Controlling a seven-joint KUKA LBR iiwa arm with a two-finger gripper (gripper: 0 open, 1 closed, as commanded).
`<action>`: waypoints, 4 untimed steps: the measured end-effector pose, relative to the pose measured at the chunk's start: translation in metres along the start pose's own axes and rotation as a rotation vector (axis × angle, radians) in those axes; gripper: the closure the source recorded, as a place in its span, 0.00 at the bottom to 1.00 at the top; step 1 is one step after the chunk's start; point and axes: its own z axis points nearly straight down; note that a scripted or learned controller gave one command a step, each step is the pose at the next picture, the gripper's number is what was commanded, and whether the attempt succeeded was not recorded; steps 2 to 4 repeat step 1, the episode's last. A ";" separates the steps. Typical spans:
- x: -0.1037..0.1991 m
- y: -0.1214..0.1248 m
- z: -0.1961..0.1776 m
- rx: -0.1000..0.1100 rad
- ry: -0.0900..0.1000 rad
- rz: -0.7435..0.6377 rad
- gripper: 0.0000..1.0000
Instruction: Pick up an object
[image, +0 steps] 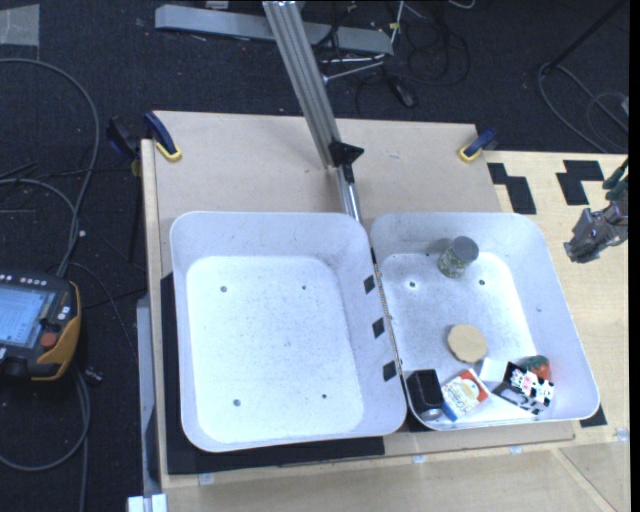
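The right bin (520, 250) holds the objects. A small grey-lidded jar (458, 256) stands near its far side. A round tan disc (467, 343) lies lower down. Along the near edge sit a black block (425, 391), a red and white packet (465, 391) and a black and white patterned item with a red and green piece (528, 383). My gripper (590, 240) hangs at the right edge of the view, outside the right bin and above the bench, well away from every object. Nothing shows between its fingertips.
The left bin (200, 240) lies beside the right one, with black clips (378, 325) along the seam. A slanted metal pole (308, 80) rises at the back. Yellow clamps (168, 152) hold the bench corners. A teach pendant (30, 325) lies at far left.
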 end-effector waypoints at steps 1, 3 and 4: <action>-0.030 -0.009 -0.007 0.000 0.000 0.002 1.00; -0.030 -0.009 -0.007 0.000 0.000 0.002 1.00; -0.030 -0.009 -0.007 0.000 0.000 0.002 1.00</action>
